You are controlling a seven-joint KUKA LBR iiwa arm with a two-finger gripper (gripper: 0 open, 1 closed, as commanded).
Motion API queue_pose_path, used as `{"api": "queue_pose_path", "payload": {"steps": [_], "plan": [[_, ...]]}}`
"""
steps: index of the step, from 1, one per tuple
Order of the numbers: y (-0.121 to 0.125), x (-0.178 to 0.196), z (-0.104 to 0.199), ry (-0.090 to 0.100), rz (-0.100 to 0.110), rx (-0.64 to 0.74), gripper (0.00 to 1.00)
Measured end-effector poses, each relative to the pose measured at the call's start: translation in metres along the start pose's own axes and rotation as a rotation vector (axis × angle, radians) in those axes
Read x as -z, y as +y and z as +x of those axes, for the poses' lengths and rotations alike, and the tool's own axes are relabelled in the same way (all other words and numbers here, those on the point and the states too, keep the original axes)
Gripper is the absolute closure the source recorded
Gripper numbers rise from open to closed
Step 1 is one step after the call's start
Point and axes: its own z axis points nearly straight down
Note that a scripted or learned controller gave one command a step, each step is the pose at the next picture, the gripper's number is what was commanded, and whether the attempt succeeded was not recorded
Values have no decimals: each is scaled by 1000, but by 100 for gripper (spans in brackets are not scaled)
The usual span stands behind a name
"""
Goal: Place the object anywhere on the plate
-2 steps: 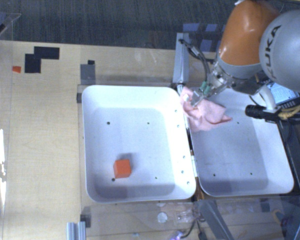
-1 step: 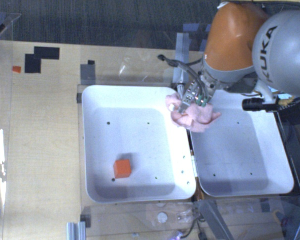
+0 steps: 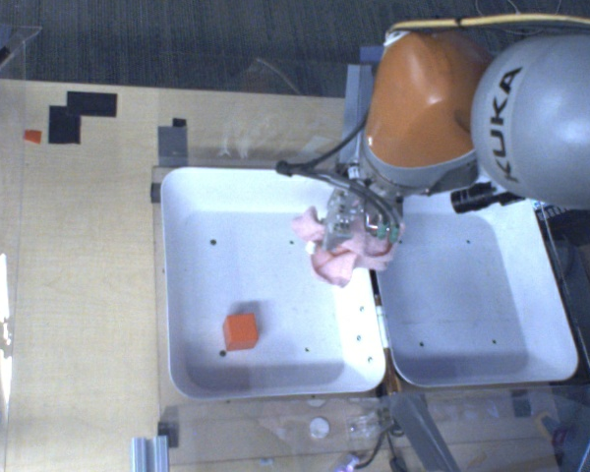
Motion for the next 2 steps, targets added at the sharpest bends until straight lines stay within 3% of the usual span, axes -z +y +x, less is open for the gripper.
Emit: {"api": "queue_pose_path", "payload": {"steps": [1, 2], "plan": [[35, -6, 28, 0, -1, 158, 100], [83, 7, 62, -1, -2, 162, 100]]}}
